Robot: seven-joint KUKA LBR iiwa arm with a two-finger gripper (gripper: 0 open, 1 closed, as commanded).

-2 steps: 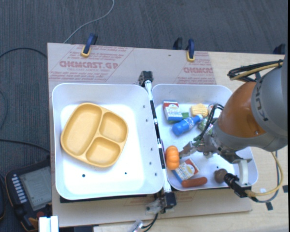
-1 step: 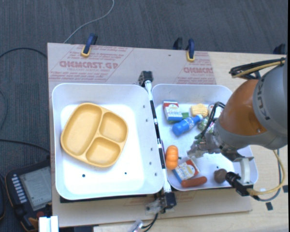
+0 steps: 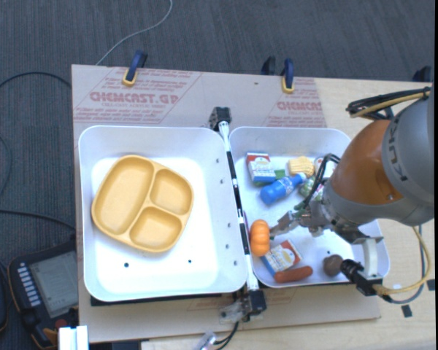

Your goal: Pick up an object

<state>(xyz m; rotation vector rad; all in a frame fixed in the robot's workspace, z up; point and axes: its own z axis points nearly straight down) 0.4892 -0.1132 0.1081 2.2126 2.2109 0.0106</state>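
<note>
Grey hand [image 3: 281, 226], low in your right bin [image 3: 242, 195]; finger state cannot be told. Just beside it: one orange fruit [image 3: 259, 237]. Near: one blue bottle [image 3: 281, 189], one corn cob [image 3: 300, 166], one sausage [image 3: 293, 274]. Left bin [image 3: 87, 195]: one yellow three-compartment tray [image 3: 142, 203].

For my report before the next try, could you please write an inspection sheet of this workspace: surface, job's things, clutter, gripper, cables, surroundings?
Surface: board bearing left bin and right bin, side by side.
Job's things: in the right bin, orange ball, blue bottle, corn, sausage, red-and-white box, brown ball.
Clutter: yellow divided plate in the left bin.
Gripper: gripper low over the right bin, near the orange ball; nothing seen between its fingers.
Cables: white cable behind the board; black cable left.
Surroundings: grey carpet; clamps on the board's far edge.
</note>
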